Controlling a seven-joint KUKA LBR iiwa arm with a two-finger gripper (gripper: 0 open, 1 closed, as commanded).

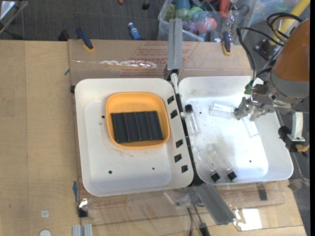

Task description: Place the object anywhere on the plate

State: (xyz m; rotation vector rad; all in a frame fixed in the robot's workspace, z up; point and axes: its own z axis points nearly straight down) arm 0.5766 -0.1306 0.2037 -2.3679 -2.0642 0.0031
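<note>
An orange plate sits in the left bin. A black ridged rectangular object lies flat on it, covering most of its middle. My gripper hangs over the right bin, near its upper right part, far from the plate. Several clear plastic tubes lie in the right bin. One with a black cap is by the divider, one lies just left of the gripper, and a small clear piece lies just below it.
Two more clear tubes with black caps lie near the right bin's front edge. Black clips line the divider between the bins. A clear tub of coloured toys stands behind the bench.
</note>
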